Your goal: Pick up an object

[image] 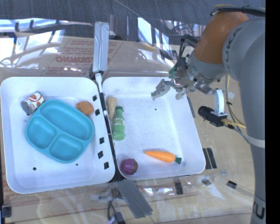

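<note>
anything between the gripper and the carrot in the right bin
No. In the camera view, between the gripper and the carrot there is bare white floor of the right bin.

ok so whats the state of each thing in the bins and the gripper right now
gripper: above the right bin's far edge, holding nothing
carrot: lying flat in the right bin
green bottle: lying on its side by the divider
purple onion: resting in the near corner
blue plate: flat in the left bin
can: tipped on its side
</note>
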{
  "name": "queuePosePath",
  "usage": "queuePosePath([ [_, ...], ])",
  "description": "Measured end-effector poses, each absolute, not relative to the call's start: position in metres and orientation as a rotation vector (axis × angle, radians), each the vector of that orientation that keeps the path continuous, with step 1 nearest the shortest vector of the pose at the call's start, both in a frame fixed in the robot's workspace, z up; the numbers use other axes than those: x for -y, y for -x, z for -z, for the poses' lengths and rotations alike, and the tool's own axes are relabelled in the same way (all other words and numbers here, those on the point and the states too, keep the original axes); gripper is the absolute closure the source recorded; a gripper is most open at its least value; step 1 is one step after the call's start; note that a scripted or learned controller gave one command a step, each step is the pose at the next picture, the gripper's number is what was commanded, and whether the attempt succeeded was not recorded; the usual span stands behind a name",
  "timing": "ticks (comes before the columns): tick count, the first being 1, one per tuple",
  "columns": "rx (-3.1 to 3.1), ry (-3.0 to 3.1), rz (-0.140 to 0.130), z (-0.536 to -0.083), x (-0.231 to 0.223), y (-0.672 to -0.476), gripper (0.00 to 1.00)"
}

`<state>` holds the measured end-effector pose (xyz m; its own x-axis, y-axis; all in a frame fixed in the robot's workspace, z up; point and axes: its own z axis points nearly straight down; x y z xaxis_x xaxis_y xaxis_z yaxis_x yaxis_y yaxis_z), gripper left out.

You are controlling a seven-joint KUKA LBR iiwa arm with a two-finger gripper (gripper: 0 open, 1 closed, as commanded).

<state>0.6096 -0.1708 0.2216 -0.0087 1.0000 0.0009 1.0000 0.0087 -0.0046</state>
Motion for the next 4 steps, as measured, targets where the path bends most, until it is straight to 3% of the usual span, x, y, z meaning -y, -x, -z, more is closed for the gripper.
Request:
queuePosePath([
  [1, 2.501, 1.913, 0.001, -0.108, 0.11, -0.599, 0.0],
  [2, 2.601, 1.795, -0.004, -0.101, 0.107, -0.605, 0.0],
  [3, 1.545, 2.728, -0.008, -0.09, 0.103, -0.537, 0.0],
  [4, 1.55, 2.722, -0.01, -0.1, 0.102, -0.538, 1.0],
])
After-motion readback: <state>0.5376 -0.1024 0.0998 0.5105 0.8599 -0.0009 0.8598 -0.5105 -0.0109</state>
